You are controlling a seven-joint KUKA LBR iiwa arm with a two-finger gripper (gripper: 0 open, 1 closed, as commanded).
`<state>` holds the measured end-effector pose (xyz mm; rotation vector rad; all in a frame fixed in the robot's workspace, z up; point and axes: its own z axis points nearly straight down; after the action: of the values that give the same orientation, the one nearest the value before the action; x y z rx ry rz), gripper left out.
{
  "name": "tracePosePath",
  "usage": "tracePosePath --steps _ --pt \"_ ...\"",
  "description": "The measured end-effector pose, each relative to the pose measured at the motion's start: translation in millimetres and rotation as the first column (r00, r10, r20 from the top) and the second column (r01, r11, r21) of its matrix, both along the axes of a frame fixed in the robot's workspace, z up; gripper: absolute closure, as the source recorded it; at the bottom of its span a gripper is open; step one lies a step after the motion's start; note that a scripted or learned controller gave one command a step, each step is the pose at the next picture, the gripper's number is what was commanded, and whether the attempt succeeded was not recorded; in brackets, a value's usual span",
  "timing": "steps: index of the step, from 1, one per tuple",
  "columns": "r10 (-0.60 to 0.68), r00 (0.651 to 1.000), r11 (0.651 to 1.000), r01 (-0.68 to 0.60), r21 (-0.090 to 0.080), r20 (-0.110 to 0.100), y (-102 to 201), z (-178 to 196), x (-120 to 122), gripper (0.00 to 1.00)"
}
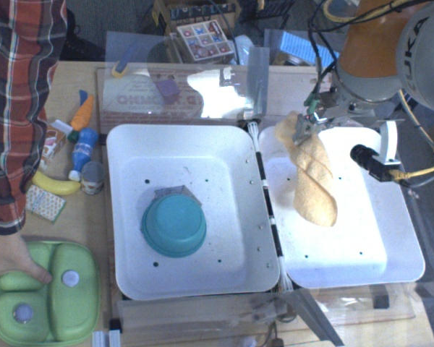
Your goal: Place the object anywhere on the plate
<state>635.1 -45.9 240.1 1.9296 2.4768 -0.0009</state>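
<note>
Wooden bench [79, 85] under a slanted overhead camera, cluttered floor and boxes behind it. Two shallow white bins side by side: left bin [130, 150], right bin [390, 244]. Grey arm with orange band [380, 27] comes in from the right, wrist over the top of the right bin.

Person in a plaid shirt [14, 85] stands at the left edge, hand [14, 255] resting on a green moulded tray [47, 295].

Task object looks like the tan bread loaf [315, 183], long and tilted, its upper end up at the gripper [307, 125] and the lower end hanging toward the bin floor. Loaf appears pinched at its top between the fingers, so gripper closed on it, judging by how it dangles; contact point is partly hidden by the wrist hardware.

Teal plate, or shallow bowl [175, 224], sits in the middle of the left bin, on a grey scrap [175, 192]. Well apart from the loaf, with the bin divider between them.

Small stuff on the bench left of the bins: banana [56, 185], blue bottle [83, 150], orange carrot-shaped toy [82, 112].

Progress: pick seems done, loaf lifted or part-lifted. Left: carry across the divider to the left bin, lower over the teal plate, release. Nothing on the plate yet. Roughly a third through, my estimate.
</note>
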Motion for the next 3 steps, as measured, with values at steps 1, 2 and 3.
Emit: tracePosePath --steps 1,2,3 --pt "-0.132 0.991 0.991 0.132 0.001 -0.003 92.8 -51.2 -28.0 1.0" --pt "-0.126 0.992 0.992 0.126 0.001 -0.004 164.6 -71.6 -66.6 1.0" --pt "0.1 0.995 0.995 -0.1 0.002 -0.005 232.2 -65.2 -96.1 1.0"
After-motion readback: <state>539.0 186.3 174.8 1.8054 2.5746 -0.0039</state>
